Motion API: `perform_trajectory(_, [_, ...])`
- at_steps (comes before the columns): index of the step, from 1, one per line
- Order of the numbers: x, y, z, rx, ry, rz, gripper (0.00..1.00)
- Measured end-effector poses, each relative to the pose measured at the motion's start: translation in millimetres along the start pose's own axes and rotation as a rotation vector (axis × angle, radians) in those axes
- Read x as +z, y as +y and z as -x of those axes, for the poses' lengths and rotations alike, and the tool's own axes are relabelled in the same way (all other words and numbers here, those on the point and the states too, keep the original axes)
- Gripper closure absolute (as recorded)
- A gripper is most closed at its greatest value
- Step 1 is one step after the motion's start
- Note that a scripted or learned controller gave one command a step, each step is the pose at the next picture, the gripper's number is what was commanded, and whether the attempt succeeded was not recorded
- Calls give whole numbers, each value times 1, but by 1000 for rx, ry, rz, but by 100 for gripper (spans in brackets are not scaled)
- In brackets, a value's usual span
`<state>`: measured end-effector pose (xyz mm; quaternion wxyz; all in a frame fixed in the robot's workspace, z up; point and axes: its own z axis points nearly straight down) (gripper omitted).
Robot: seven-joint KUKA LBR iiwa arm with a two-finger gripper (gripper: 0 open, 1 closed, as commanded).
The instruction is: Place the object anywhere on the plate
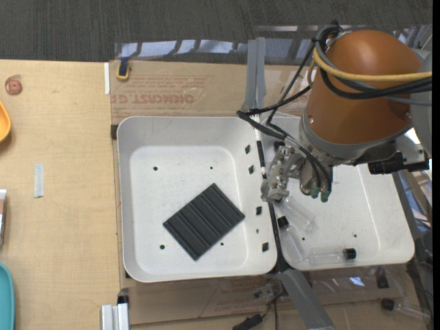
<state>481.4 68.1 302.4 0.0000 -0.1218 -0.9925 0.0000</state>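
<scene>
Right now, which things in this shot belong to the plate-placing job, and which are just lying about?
Job:
- dark grey ribbed rectangular plate, lying in the left white bin
- two-finger gripper, over the divide between the bins
- object to place: I cannot tell which it is

Lying about:
- right white bin
- small black piece in the right bin
- flattened brown cardboard
- orange rim at the left edge

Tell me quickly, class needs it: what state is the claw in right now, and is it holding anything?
Claw: over the divide between the two bins; open or closed cannot be told, and nothing is seen in its grasp.
</scene>
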Motion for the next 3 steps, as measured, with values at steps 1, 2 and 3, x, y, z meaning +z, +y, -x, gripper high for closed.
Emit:
perform_trajectory(1, [5, 79, 66, -97, -1, 1, 100])
perform_trajectory(2, [-67, 18, 15, -567, -4, 1, 100])
perform_trajectory(3, [-41, 45, 33, -1256, -1, 3, 100])
